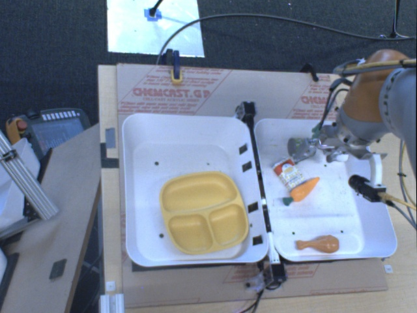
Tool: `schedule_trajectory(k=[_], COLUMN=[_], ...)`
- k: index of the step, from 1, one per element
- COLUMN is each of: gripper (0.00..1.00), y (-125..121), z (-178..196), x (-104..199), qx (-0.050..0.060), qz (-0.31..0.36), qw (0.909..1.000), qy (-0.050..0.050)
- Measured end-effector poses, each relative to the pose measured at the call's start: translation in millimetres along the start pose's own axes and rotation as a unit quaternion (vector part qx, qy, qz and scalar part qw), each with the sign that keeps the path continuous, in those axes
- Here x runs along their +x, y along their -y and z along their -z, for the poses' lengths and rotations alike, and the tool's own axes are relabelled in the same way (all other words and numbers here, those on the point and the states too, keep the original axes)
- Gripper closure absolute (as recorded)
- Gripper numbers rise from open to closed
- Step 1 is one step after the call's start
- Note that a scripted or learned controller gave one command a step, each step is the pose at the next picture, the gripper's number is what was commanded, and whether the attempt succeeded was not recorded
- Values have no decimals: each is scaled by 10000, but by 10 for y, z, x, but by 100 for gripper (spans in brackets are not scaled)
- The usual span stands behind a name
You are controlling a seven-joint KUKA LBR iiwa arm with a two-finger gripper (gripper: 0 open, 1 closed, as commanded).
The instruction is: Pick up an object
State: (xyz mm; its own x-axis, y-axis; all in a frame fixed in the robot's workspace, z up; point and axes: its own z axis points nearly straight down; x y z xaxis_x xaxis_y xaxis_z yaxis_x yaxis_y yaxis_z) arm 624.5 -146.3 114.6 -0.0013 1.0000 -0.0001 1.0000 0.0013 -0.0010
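Objects for picking lie in the right bin (384,237): we count 3. A small packet (288,173) with a red and white label sits near the bin's middle, tilted. Just beside it, touching or nearly so, lies a toy carrot (303,190), its orange body pointing up to the right and its green tip toward the divider. Well apart from both, near the bin's front wall, a tan drumstick (318,244) lies flat on its side.

We see the arm (374,103) reaching in from the right, its orange band above the wrist. The gripper (301,149) hangs over the back part of the right bin, just behind the packet. From this slant its tip looks like a grey blur, so we cannot tell how far the fingers stand apart, and nothing shows between them.

The left bin (140,168) holds a yellow tray (203,210) with 3 compartments, lying flat toward the front.

A black clip strip (255,175) runs between the 2 bins.
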Motion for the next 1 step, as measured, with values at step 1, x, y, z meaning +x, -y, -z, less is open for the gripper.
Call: schedule_trajectory(k=[1], gripper=[0], y=[-30], z=[-257], x=[1], qx=[-30], qz=[-1], qw=[10000], qy=[-7])
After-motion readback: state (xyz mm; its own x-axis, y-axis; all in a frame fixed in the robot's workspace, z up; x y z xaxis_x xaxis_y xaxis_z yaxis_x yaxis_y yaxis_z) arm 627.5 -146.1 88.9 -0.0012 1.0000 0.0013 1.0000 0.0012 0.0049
